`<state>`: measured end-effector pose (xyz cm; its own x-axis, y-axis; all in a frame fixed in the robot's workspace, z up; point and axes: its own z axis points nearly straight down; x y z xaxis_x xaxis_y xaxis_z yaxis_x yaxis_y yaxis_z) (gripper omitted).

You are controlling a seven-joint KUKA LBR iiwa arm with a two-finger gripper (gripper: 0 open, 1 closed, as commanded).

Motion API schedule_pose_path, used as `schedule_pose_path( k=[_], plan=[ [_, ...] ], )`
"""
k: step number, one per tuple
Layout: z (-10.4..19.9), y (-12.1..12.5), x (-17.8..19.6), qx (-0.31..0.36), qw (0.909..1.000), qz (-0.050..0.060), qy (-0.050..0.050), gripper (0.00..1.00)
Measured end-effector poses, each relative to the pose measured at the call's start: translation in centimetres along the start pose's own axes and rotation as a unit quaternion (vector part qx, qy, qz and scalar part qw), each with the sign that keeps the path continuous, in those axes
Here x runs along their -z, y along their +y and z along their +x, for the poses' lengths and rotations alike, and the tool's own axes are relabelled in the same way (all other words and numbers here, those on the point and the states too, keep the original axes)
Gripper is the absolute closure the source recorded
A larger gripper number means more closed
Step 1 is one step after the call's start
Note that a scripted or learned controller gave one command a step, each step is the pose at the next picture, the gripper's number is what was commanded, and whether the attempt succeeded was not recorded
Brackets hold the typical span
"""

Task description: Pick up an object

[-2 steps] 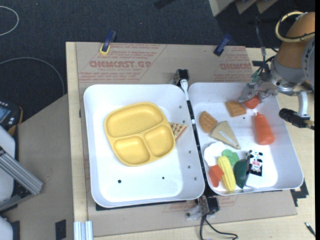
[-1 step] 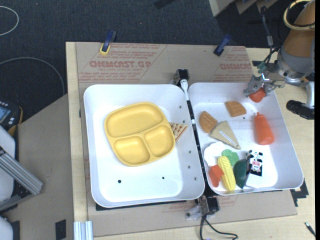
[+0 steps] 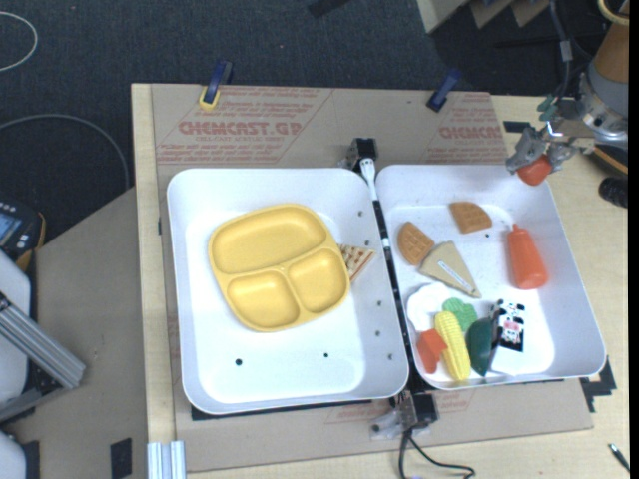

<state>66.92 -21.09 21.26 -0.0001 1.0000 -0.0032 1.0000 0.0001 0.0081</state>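
Note:
My gripper (image 3: 533,160) hangs over the far right corner of the right bin (image 3: 574,297), shut on a small red-orange object (image 3: 536,174) that sits between its fingertips, lifted off the bin floor. Still lying in the right bin are two brown bread pieces (image 3: 470,216) (image 3: 414,242), a pale wedge (image 3: 449,265) and an orange-red bottle (image 3: 525,255). A small white plate (image 3: 424,307) near the front carries a corn cob (image 3: 454,342), a green pepper (image 3: 481,342), a red piece (image 3: 430,347) and a cow-patterned carton (image 3: 511,325).
The left bin (image 3: 200,357) holds a yellow divided plate (image 3: 275,267) with a waffle piece (image 3: 355,259) at its right edge. Clamps (image 3: 213,86) (image 3: 442,90) grip the board's far edge. The arm's wrist (image 3: 604,88) stands at the upper right.

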Motion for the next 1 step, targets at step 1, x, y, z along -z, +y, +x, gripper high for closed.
schedule_pose_path(
  k=[1],
  plan=[
    [-0.03,0.11,1.38,0.000,1.0000,0.001,0.001,1.00]
  ],
)
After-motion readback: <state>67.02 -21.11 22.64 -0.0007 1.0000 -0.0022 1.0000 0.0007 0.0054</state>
